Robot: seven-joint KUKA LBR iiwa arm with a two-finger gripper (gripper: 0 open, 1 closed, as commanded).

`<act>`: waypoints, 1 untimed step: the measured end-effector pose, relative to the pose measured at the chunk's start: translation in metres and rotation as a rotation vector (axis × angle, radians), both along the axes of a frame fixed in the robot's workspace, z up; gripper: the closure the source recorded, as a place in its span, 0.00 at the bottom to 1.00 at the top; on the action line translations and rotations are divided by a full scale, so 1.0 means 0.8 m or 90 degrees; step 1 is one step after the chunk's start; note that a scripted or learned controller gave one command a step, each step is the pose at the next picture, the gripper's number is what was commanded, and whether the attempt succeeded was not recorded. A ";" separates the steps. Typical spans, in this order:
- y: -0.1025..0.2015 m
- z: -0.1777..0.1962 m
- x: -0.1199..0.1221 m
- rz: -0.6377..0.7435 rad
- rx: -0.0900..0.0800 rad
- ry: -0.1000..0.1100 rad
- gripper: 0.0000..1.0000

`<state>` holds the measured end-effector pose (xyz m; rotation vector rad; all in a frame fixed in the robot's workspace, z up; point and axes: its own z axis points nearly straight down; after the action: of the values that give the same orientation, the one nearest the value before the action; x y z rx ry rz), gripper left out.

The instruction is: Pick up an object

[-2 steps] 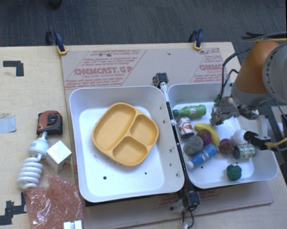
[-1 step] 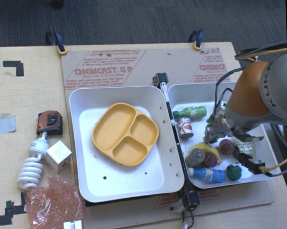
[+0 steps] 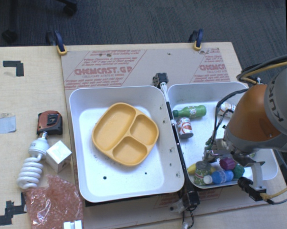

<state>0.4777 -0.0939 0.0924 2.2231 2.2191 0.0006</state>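
Observation:
The right bin [image 3: 213, 92] holds a green bottle [image 3: 189, 112] lying on its side and a small red can [image 3: 184, 128] just below it. At the bin's near edge lies a cluster of small items: a yellow piece [image 3: 193, 169], a greenish can [image 3: 202, 171], a blue bottle [image 3: 220, 177], a purple piece [image 3: 227, 163] and a green piece [image 3: 238, 170]. My gripper [image 3: 213, 155] hangs low over this cluster, right above the greenish can. The arm's orange band [image 3: 253, 116] covers the bin's right side.
The left bin [image 3: 83, 152] holds a yellow divided plate [image 3: 125, 134]. On the bench to the left lie a tape measure [image 3: 50, 123], a spiral light bulb [image 3: 33, 163], a white cube [image 3: 59, 154] and a pink mesh bag [image 3: 54, 202]. Cables trail at the right.

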 end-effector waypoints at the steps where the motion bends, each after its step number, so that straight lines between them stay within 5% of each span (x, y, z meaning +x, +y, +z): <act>1: 0.001 0.000 0.000 0.000 0.000 -0.001 0.00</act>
<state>0.4779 -0.0930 0.0925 2.2229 2.2183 0.0014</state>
